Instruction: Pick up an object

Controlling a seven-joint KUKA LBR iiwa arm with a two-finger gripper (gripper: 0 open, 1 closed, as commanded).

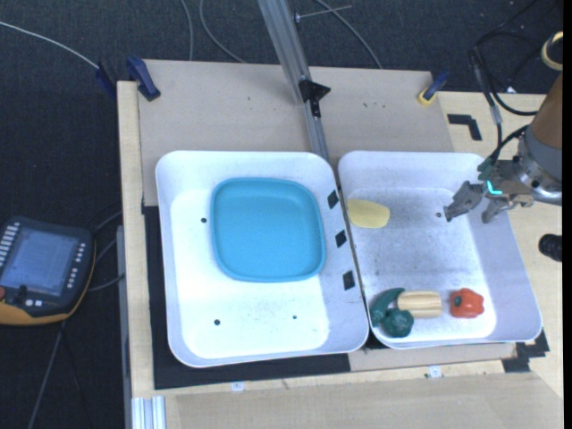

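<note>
Bright, even overhead light. The two white bins [179,239] glare slightly, nearly washed out. Shadows are soft and faint beneath their rims. The counter [223,105] is clear; the dark floor [54,25] looks grainy. Focus is mildly soft overall.

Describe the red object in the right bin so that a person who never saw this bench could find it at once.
Start at the shallow white right bin, the one the grey arm reaches over. Go to its near edge, where three small things lie in a row. The small round red tomato-like object is the rightmost, beside the tan cylindrical block; the dark green toy vegetable is at the left, and only this one is red.
</note>
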